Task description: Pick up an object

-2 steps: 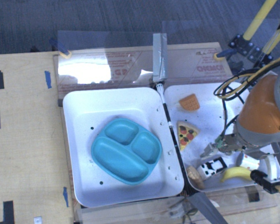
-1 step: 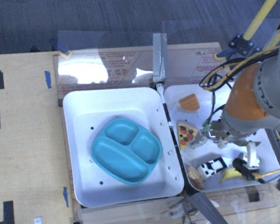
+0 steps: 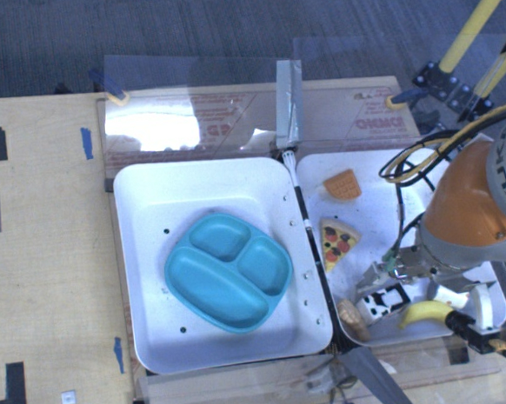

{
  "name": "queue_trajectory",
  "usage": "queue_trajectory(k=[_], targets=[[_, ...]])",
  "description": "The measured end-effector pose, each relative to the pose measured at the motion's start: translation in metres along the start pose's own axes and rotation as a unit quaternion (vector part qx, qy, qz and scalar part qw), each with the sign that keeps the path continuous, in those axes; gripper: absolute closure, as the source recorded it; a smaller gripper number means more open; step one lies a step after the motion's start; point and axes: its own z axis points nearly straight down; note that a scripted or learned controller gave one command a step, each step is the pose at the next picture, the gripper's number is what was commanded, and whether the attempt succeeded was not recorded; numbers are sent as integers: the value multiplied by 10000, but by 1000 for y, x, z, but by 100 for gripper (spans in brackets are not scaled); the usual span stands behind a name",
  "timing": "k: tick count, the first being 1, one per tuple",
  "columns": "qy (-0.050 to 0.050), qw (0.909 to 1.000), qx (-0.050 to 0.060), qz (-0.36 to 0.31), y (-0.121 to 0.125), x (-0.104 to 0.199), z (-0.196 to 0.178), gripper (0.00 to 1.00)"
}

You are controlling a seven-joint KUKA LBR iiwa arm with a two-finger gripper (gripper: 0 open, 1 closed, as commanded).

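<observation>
The right bin [image 3: 368, 222] holds an orange cracker-like piece [image 3: 342, 184] at its back, a pizza slice toy [image 3: 335, 242] by the left wall, a black-and-white spotted object [image 3: 386, 302] and a yellow banana [image 3: 425, 313] near the front, plus a brownish item [image 3: 353, 318] in the front left corner. My gripper [image 3: 388, 275] hangs low over the front of this bin, just above the spotted object. Nothing shows between its fingers.
The left bin [image 3: 149, 214] carries a blue divided plate [image 3: 229, 270] in its middle. A metal divider [image 3: 287, 107] and clear panels stand behind the bins. Cables [image 3: 416, 162] loop over the right bin's back right.
</observation>
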Motion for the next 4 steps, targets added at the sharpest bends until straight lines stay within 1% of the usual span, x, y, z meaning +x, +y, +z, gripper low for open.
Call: queue_trajectory(k=[1, 2, 3, 4], targets=[[-5, 9998, 6, 187, 54, -1, 1, 0], [-4, 10000, 24, 63, 136, -17, 3, 0], [5, 9989, 51, 466, 185, 2, -24, 0], [-3, 10000, 4, 35, 188, 0, -1, 0]])
